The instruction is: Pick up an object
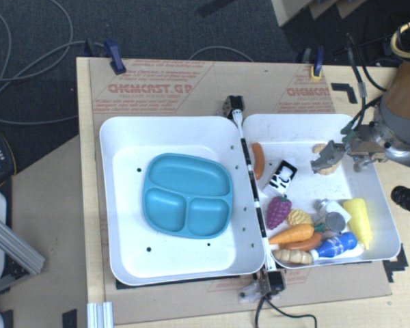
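My gripper (326, 158) hangs over the far right part of the right bin (381, 195), reaching in from the right. A small tan object (325, 170) shows just under and beside it; whether it is gripped is unclear. Loose items lie in that bin: an orange sausage (257, 160) by the left wall, a black and white card (282, 175), purple grapes (278, 211), a carrot (294, 235), a yellow piece (359, 219), a grey can (334, 221) and a blue bottle (335, 246).
The left bin (119, 183) holds a blue divided plate (187, 195). The two bins meet at a black-clipped seam (249, 176). Most items crowd the right bin's near corner. Cables hang near the arm at the far right.
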Tool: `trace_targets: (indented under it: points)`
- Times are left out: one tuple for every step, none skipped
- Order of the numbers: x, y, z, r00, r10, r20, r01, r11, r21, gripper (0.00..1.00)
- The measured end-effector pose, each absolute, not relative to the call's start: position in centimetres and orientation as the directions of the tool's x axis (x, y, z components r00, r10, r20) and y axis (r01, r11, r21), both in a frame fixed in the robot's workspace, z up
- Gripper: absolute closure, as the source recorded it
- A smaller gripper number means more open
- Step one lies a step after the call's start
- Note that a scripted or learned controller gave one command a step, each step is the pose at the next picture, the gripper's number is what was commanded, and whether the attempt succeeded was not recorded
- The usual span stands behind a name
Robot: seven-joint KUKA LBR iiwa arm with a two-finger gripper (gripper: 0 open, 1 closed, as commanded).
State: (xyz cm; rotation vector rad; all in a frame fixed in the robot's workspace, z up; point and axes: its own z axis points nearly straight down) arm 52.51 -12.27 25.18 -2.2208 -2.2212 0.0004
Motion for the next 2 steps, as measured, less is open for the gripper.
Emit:
trace_targets:
  points:
    - [58.4, -11.4, 11.5, -0.003, 1.000, 0.002, 1.000, 0.003, -0.004, 0.00]
    - [56.3, -17.7, 10.1, -0.002, 1.000, -0.010, 1.000, 0.002, 0.023, 0.00]
